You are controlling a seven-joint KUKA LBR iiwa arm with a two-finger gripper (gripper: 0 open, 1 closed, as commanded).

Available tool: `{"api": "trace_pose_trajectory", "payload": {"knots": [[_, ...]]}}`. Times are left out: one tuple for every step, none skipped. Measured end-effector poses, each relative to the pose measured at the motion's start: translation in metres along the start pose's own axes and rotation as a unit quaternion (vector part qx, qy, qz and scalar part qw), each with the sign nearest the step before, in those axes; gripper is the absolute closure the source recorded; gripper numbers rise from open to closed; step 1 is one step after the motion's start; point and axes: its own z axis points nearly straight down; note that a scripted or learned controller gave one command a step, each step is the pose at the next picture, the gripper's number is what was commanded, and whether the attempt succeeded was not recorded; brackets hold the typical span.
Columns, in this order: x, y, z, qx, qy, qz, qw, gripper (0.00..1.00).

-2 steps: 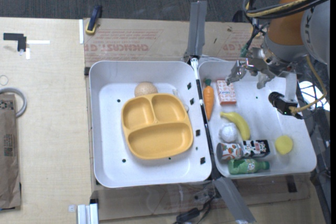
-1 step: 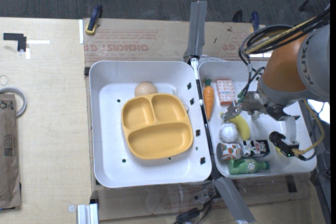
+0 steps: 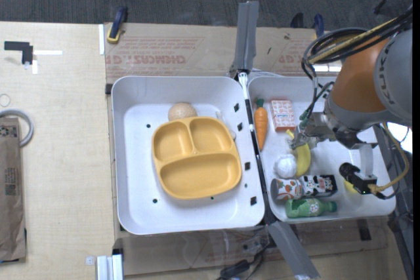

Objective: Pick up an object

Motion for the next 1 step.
{"api": "trace_pose_trajectory", "payload": {"knots": [[0.026, -0.0021, -0.0997, 0.001, 0.0, 0.148, 0.989, 1.0]]}}
